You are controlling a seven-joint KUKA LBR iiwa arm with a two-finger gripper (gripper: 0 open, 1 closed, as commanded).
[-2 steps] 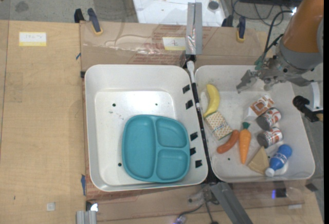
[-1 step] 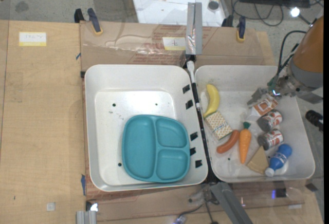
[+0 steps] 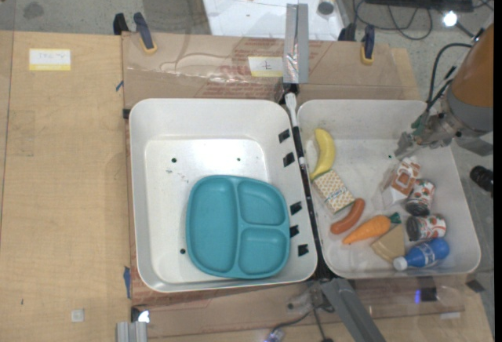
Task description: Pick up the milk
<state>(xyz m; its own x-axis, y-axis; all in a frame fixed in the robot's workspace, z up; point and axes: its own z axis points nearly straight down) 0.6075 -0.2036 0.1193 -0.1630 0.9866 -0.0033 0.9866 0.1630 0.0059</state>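
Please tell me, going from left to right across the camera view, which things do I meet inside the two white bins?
Teal tray → banana → checkered packet → sausage → carrot → blue bottle.

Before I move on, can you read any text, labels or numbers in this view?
None legible.
Label on the cardboard behind the bins: faint mark, unreadable.
Yellowish label on the bench at left: blurred.
Milk carton print: too small.
Blue bottle label: too small.
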